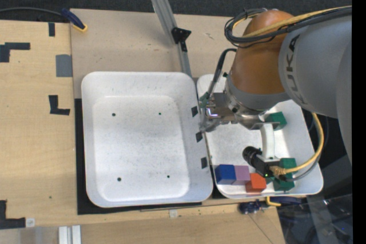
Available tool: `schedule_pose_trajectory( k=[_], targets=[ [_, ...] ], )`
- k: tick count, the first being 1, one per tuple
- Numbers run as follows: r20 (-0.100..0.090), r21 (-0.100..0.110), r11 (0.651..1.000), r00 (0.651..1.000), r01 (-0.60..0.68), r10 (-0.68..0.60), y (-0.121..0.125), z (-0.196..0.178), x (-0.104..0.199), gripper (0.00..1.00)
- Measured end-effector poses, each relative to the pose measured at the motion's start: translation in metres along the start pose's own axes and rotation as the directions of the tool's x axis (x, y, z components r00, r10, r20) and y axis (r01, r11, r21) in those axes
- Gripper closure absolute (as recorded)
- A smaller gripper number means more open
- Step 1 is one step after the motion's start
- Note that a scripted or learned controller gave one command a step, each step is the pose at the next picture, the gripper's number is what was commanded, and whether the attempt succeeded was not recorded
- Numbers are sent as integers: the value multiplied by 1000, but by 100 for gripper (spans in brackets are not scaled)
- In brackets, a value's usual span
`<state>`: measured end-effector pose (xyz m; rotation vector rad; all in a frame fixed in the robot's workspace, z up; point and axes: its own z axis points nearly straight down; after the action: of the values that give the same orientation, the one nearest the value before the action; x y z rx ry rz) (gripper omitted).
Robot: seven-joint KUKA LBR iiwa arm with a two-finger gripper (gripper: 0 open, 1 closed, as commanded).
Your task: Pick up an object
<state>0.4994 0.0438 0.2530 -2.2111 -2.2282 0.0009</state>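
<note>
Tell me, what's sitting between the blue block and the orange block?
A light purple block sits between the blue block and the orange block, touching both, near the right bin's front edge in the camera view.

A light wooden bench (34,123) is seen across the frame. Two shallow white bins are set on it side by side over a black mat (78,157): the left bin (137,88) at centre, the right bin (303,183) at lower right. Black tape marks (57,104) and a grey patch (63,65) are seen at left.
</note>
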Motion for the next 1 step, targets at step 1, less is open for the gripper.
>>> schedule_pose_trajectory(
  k=[1],
  targets=[
    [1, 0, 1000, 1000, -1, 1, 7, 6, 49, 100]
  ],
)
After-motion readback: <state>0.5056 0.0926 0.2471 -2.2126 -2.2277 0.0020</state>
